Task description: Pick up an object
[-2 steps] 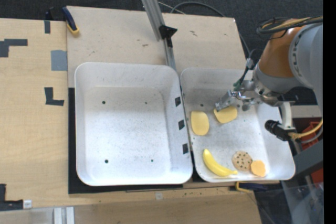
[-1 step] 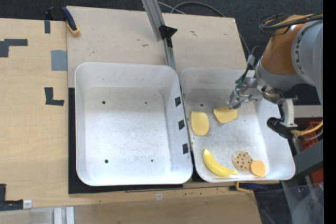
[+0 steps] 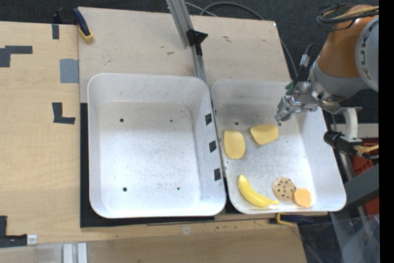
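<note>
The right bin (image 3: 246, 101) holds several toy foods. A yellow wedge-shaped piece (image 3: 265, 134) lies near its middle, with a pale yellow oval piece (image 3: 234, 144) just left of it. A banana (image 3: 253, 193), a speckled cookie (image 3: 284, 188) and a small orange piece (image 3: 303, 197) lie along the bin's near wall. My gripper (image 3: 284, 111) hangs over the right bin's upper right part, just up and right of the yellow wedge. Nothing shows between its fingers.
The left bin (image 3: 104, 132) sits beside the right one, separated by a ridge with black clips (image 3: 213, 146). A grey metal post (image 3: 175, 0) slants up from the bins' far edge. A blue and yellow clamp (image 3: 83, 24) rests at the bench's far left.
</note>
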Motion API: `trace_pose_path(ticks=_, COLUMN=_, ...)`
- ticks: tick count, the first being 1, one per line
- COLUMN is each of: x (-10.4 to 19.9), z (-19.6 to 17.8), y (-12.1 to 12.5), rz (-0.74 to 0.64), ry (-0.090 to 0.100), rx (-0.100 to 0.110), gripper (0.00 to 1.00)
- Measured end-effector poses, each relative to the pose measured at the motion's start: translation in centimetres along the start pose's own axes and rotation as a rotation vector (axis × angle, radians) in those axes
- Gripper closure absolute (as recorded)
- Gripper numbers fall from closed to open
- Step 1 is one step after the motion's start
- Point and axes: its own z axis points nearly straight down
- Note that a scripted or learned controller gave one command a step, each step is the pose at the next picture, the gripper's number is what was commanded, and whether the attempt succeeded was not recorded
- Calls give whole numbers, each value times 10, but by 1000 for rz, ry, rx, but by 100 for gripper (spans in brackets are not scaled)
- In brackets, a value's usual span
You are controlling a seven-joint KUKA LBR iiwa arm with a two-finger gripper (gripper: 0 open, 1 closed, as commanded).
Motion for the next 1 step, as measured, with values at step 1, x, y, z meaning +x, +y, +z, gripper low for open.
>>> trace_pose_path(ticks=1, x=-2, z=-63, y=3, rz=-1, ry=-1, rx=-2, gripper=100)
